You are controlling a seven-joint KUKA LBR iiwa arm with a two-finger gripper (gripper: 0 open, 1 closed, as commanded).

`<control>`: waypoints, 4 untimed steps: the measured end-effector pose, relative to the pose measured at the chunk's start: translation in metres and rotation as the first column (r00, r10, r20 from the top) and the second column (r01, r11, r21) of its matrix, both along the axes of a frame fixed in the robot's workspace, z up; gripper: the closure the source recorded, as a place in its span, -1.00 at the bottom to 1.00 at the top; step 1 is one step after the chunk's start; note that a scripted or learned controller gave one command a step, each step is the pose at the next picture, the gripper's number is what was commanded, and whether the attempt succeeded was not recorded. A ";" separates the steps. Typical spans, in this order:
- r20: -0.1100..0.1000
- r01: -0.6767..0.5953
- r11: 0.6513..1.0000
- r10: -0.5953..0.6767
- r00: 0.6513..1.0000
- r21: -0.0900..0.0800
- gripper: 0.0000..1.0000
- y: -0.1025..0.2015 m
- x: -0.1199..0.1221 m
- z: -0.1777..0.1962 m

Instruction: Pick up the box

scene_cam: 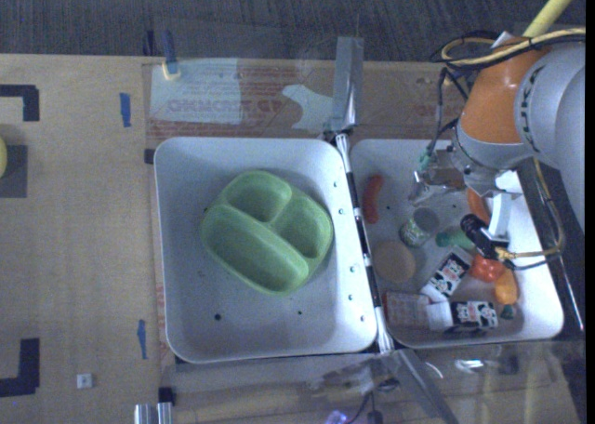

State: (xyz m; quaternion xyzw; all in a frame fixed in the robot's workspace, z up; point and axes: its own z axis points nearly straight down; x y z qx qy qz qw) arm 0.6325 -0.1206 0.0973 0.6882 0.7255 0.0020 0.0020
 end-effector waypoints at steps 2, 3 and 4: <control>-0.004 -0.020 1.000 0.020 1.000 -0.001 1.00 0.014 -0.033 0.146; -0.002 0.097 0.995 -0.097 0.995 -0.002 1.00 -0.045 -0.004 0.270; -0.005 0.039 0.999 -0.039 0.999 -0.001 1.00 0.021 0.021 0.161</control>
